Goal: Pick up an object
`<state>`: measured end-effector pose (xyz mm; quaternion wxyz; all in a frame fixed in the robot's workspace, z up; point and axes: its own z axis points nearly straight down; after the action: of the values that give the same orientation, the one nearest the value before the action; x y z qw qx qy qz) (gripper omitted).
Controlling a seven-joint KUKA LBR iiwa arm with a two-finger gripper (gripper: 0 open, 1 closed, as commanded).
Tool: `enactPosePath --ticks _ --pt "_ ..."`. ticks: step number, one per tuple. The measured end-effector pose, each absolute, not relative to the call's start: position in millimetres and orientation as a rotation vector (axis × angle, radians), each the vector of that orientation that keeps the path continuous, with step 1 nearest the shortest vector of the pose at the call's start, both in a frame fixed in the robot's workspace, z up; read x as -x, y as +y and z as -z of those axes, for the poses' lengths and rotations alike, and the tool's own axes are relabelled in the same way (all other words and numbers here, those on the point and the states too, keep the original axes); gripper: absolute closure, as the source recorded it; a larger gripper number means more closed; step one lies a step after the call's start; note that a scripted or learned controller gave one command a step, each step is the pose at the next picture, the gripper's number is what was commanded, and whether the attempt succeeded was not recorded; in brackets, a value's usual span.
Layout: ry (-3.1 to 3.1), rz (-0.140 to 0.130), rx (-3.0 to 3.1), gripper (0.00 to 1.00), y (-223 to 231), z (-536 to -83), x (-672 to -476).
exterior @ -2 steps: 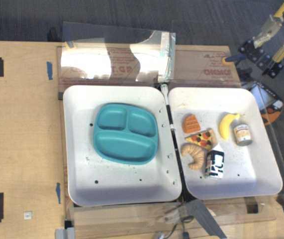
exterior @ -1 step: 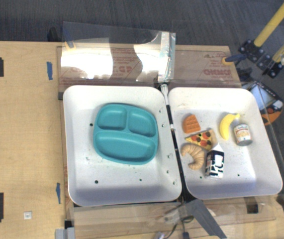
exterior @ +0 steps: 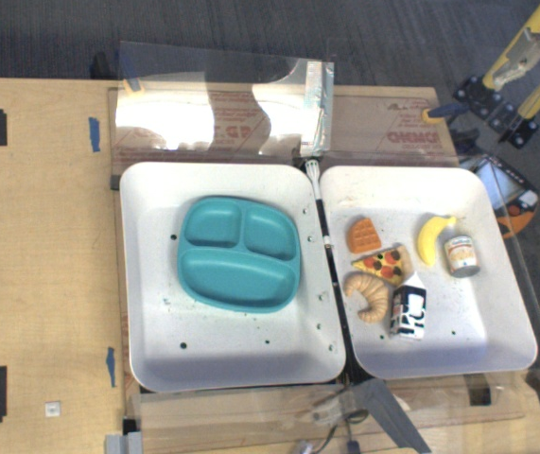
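Plainly, whether the pincer is spread or pressed together I cannot tell from this view. The arm works in from the right, so the right bin [exterior: 506,348] is the nearer one, and that is where the loose things lie. Just past that bin's right rim sits a dark shape with an orange patch [exterior: 515,218]. It may be part of the arm, but it is too cut off to say.

Going leftward from that side, the first things are the small can [exterior: 461,254], standing upright, and the banana [exterior: 427,238] just beside it on the left. The banana's long axis runs roughly up and down the view, along the bin rather than across it. Both stand a little apart from the rest, with bare bin floor around them. I judge them the easier targets for a drop from above, with the jaws closing across the banana's short width.

Further left the things crowd together. The orange wedge [exterior: 364,235] and the pizza slice [exterior: 384,265] lie close by each other. The croissant [exterior: 371,297] touches or nearly touches the slice. The black-and-white carton [exterior: 409,312] lies just beside the croissant, tilted. A grasp there risks nudging a neighbour.

Across the shared rim, the left bin [exterior: 147,348] bears a teal divided plate [exterior: 239,253], flat and broad and farthest from the arm's side. It is a poor fit for a two-finger pinch except at its edge
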<state>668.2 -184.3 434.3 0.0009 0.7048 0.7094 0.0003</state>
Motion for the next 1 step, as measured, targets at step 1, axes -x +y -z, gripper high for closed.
enactPosePath --ticks 1 --pt "2.22 -0.004 -2.207 1.0 -185.1 -448.5 -668.5"
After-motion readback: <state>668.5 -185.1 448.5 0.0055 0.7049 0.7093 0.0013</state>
